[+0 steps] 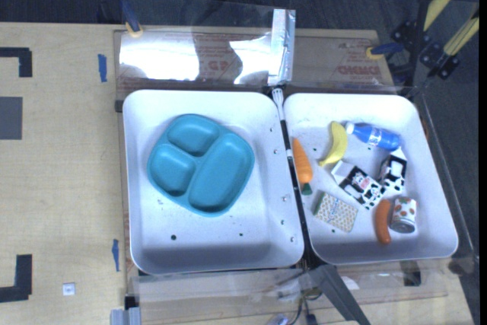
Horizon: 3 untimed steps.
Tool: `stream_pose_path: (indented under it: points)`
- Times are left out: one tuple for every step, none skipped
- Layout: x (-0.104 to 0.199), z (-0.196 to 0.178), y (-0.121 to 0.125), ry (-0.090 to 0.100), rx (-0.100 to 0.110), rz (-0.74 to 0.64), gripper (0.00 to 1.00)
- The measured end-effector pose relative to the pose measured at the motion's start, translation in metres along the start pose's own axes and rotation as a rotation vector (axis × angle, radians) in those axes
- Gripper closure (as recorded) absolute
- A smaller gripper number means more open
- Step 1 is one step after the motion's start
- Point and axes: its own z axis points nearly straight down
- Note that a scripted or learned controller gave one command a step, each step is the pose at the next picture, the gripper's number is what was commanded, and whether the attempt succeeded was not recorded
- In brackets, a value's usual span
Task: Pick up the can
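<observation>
Can (403, 215): small, pale label with reddish marks, in the right bin (435, 164), near that bin's front right corner. It seems to lie tilted or on its side; exact pose is hard to tell. Nothing is gripping it. Gripper state: cannot tell.

Just left of the can, touching or nearly touching, is an orange elongated item (382, 221), standing roughly front-to-back. Further left, a tan patterned flat piece (335, 211) lies on the bin floor, apart from the can. Behind the can, a black-and-white toy (394, 170); a second black-and-white piece (360, 185) is left of that, with small pink marks. A blue bottle (374, 137) lies on its side toward the back of the bin, white cap end pointing left, just beside the banana (333, 144). A carrot (303, 164) lies along the bin's left wall, green end toward the front.

The left bin (137, 186) sits side by side with the right one, rims touching. It holds a blue divided plate (200, 164) with three compartments, set a bit left of centre.

Behind both bins, a clear plastic sheet (198, 57) with glare. The wooden bench (53, 186) extends left, with black tape marks (19, 61) and a blue tape strip (102, 66).
</observation>
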Motion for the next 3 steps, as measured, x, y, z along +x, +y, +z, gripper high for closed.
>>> stream_pose_path:
  points:
    - [-0.002, -0.012, 0.001, -0.008, -0.005, 0.000, 1.00]
    - [0.015, 0.034, 0.021, 0.029, 0.012, -0.251, 1.00]
    - [0.013, 0.023, 0.022, 0.021, 0.008, -0.250, 1.00]
